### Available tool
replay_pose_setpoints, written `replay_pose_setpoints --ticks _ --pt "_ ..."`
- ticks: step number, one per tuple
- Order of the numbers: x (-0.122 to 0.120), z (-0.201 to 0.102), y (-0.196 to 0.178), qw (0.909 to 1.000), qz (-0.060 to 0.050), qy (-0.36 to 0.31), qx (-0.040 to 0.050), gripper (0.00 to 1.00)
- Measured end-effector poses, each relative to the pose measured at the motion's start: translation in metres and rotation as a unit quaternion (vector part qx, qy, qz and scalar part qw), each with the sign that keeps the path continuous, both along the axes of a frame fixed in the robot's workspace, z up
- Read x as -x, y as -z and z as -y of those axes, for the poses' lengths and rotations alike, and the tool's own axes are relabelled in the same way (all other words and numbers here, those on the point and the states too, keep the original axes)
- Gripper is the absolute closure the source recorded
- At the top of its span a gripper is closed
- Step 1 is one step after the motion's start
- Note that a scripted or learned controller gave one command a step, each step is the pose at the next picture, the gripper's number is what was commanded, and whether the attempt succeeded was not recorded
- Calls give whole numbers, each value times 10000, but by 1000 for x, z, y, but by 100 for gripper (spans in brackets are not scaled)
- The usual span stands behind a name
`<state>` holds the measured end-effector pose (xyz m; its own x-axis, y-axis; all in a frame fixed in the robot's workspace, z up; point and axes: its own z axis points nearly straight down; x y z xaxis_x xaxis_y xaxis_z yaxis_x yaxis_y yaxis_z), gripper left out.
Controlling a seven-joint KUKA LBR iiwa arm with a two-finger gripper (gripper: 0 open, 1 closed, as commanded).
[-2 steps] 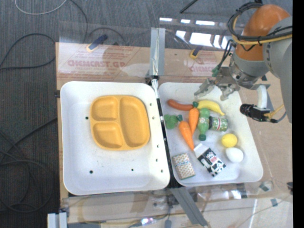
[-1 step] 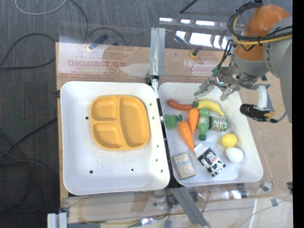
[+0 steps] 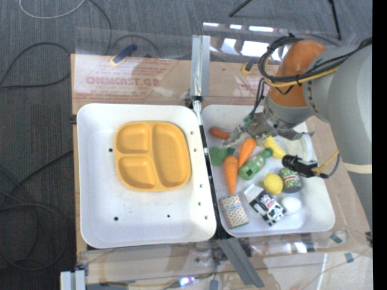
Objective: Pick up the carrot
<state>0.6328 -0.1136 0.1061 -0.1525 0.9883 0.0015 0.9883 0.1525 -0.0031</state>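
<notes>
Yellow tray (image 3: 153, 156) far left of pincer. Carrot (image 3: 231, 175) below-left of pincer, long axis near vertical; second carrot (image 3: 245, 151) just below it, tilted. Pincer (image 3: 253, 127) low over right bin (image 3: 323, 213); finger state unreadable.

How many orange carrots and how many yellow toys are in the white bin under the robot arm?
Orange toy carrots: 2
Yellow toy foods: 2, the round yellow lemon and the long yellow piece
Total: 4
</notes>
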Motion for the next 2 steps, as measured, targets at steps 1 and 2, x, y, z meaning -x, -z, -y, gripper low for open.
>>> replay_pose_setpoints --ticks 1,2 --pt "0 -1 -5 10000 -20 -8 -17 100" --pt "-6 -58 -117 9995 -6 320 16 100"
